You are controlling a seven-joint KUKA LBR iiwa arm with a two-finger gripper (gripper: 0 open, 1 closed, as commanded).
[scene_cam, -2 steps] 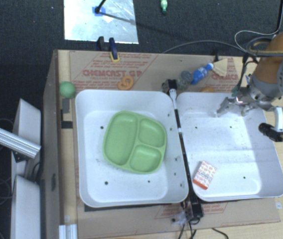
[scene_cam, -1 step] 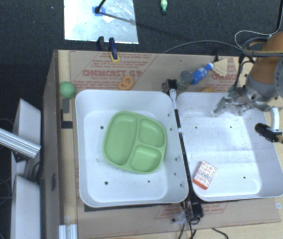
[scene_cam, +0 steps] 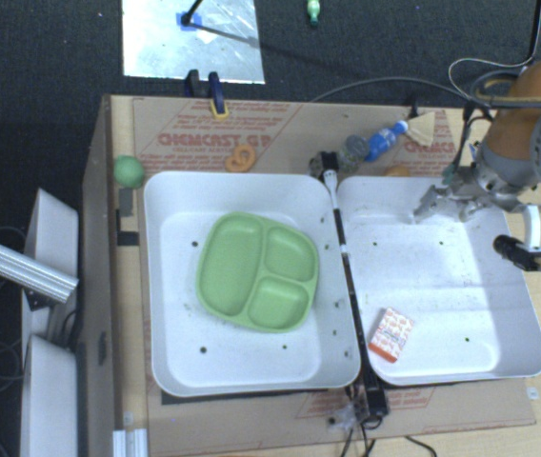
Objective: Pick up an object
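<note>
A small orange-and-white packet (scene_cam: pixel 391 334) lies flat near the front left corner of the right bin (scene_cam: pixel 523 341). A green divided plate (scene_cam: pixel 256 271) sits in the middle of the left bin (scene_cam: pixel 170 350). My gripper (scene_cam: pixel 445 205) hangs over the back of the right bin, far behind the packet. It is open, with nothing between its fingers. The grey arm with its orange band (scene_cam: pixel 532 103) comes in from the upper right.
Behind the bins, on the cardboard, lie a blue bottle (scene_cam: pixel 382 142), an orange ring (scene_cam: pixel 240 157) and a green ball (scene_cam: pixel 129 170). A black part (scene_cam: pixel 516 249) juts over the right bin's right side. A foil sheet (scene_cam: pixel 192 27) lies on the floor beyond.
</note>
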